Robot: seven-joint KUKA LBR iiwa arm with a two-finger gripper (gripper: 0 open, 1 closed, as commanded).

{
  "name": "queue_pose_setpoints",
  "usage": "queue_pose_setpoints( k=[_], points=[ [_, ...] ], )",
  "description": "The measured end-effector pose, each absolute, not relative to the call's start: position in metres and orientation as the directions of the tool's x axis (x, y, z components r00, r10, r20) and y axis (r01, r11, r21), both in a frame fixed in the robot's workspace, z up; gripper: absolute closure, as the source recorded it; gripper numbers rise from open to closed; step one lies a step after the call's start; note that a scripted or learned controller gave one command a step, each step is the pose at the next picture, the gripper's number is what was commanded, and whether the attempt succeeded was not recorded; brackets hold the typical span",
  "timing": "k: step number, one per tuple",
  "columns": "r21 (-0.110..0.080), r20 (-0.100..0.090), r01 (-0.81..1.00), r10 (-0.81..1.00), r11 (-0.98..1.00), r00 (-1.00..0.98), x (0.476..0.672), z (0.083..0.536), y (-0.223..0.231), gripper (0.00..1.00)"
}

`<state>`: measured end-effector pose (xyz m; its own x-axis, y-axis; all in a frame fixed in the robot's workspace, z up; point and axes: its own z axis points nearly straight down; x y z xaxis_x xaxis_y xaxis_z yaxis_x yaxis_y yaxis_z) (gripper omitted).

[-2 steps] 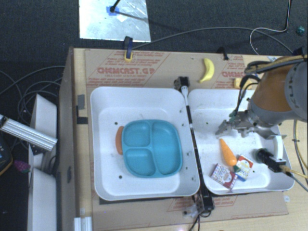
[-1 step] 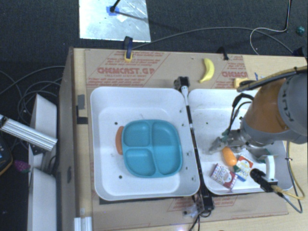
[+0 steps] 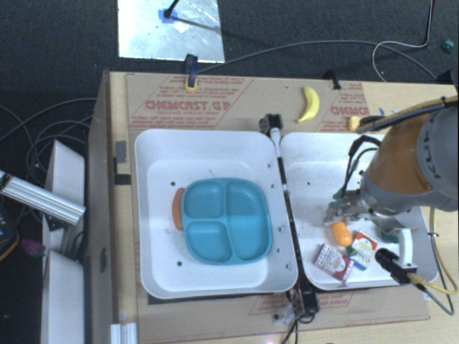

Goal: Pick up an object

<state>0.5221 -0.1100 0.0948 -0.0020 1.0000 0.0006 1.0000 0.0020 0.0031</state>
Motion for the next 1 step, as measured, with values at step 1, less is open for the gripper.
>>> queue_pose_setpoints(
  k=[1],
  points=[
    [0.003, 0.001, 1.0, 1.0, 0.004, -0.004, 0.534, 0.185, -0.0394, 1.0]
  ],
)
